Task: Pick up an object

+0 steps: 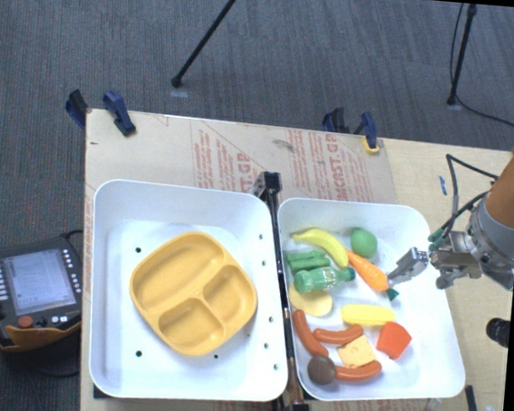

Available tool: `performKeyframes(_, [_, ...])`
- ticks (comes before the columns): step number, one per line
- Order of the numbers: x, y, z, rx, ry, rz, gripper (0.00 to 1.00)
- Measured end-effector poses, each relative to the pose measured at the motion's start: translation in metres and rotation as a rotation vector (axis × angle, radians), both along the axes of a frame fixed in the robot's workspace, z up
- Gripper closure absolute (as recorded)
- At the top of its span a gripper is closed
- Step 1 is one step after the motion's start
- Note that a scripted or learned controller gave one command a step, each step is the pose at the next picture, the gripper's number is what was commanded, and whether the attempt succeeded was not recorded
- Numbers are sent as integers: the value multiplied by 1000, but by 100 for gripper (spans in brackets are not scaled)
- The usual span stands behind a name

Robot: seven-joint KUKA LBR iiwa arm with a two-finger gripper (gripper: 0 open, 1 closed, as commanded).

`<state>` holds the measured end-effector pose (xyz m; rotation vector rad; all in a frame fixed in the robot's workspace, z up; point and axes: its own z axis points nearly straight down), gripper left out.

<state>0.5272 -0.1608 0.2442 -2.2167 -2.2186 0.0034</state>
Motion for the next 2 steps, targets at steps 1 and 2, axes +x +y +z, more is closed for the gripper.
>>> performKeyframes(1, [38,0,-140,1,1,83,0])
performKeyframes(2, [117,55,-158,1,-2,406,0])
